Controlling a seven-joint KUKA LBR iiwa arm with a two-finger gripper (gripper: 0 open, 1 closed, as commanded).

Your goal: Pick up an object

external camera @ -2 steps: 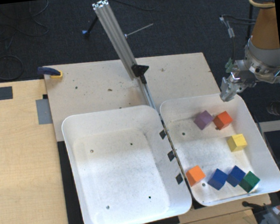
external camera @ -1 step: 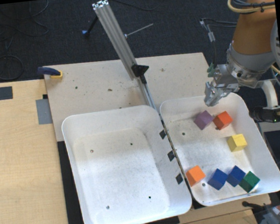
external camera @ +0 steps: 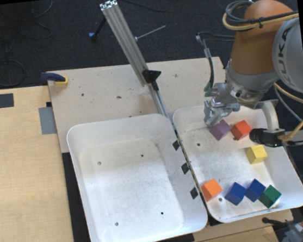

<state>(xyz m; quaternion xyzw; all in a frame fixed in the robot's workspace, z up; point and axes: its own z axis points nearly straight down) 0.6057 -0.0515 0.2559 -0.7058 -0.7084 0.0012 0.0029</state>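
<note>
The tool (external camera: pixel 213 114) hangs low over the right bin (external camera: pixel 290 180), near that bin's 11 o'clock corner, with its tip just above and touching or nearly touching a purple block (external camera: pixel 219 130); how far it is open cannot be told, and nothing is seen held in it. Just beside the purple block, at its 3 o'clock, sits a red-orange block (external camera: pixel 241 129). A yellow block (external camera: pixel 256 153) lies a little farther toward 4 o'clock, near a black fitting on the arm (external camera: pixel 256 39). Along the bin's 6 o'clock side an orange block (external camera: pixel 211 189) rests by the left wall, and two blue blocks (external camera: pixel 236 193) (external camera: pixel 254 189) and a green block (external camera: pixel 271 195) crowd together, touching. The left bin (external camera: pixel 88 142) sits at 9 o'clock of the tool. A slanted metal post (external camera: pixel 128 41) rises from the table (external camera: pixel 104 90) between the bins toward 12 o'clock.
</note>
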